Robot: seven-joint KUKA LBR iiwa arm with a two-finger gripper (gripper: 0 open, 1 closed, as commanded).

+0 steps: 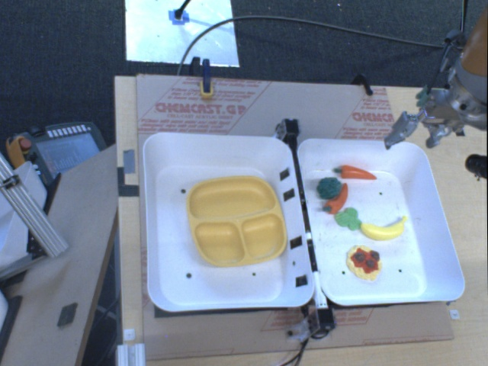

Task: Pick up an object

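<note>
In the right bin (435, 204) lie several toy foods: a carrot (354, 173), a dark green broccoli (329, 187), an orange-red piece (338, 199), a light green piece (348, 219), a yellow banana (383, 229) and a small pizza (365, 261). My gripper (414, 139) hangs over the bin's far right corner, up and to the right of the carrot. Its fingers (398, 130) are spread open with nothing between them.
A yellow three-compartment tray (232, 221) rests in the left bin (164, 204). A black divider with clips (299, 204) runs between the bins. A teach pendant (69, 149) and a metal rail (30, 212) sit on the side table at left.
</note>
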